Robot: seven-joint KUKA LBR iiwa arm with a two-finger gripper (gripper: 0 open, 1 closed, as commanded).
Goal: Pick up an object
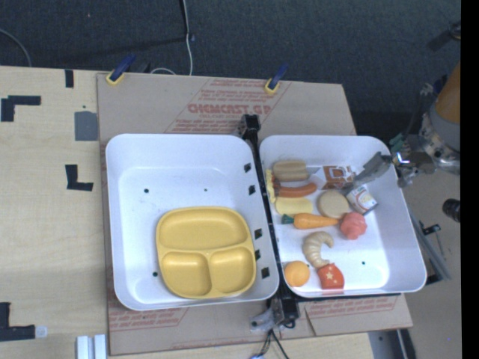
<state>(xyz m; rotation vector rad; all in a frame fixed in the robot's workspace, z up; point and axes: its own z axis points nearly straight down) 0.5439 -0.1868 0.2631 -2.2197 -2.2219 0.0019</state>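
Grey metal pincer (372, 172), silvery wrist block, orange band on the arm

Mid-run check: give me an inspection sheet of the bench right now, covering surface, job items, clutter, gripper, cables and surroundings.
Surface: brown board clamped on a wooden bench, bearing the left bin and right bin side by side.
Job's things: in the right bin, toy foods: hot dog, carrot, croissant, orange, strawberry, pink ball, round biscuit, small carton.
Clutter: yellow divided tray in the left bin.
Gripper: gripper low over the right bin's far right part, beside the biscuit; grasp unclear.
Cables: black cable behind the board; wires at the front edge.
Surroundings: dark carpet; black tape marks on the bench.
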